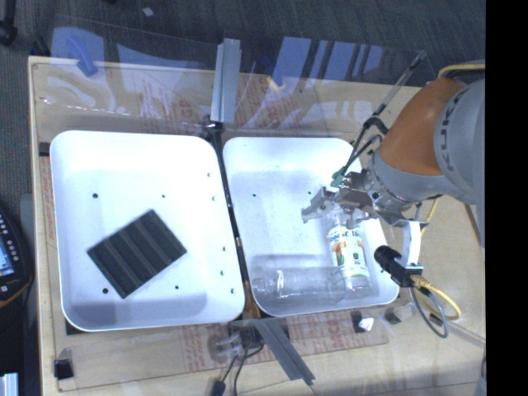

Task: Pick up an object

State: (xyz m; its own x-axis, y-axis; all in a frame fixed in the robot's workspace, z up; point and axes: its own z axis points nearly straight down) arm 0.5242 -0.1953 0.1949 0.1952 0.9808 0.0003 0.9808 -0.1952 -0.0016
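Two bottles lie at the right bin's five o'clock; centre your gripper, whose closure I cannot tell, squarely over the labelled bottle before descending.

hand's fingertips hidden against the white bottle's top, grip unclear

You look down from one fixed camera above the desk, tilted at a slant and set far enough back to take in both white bins, the left bin and the right bin. The arm comes in from your right.
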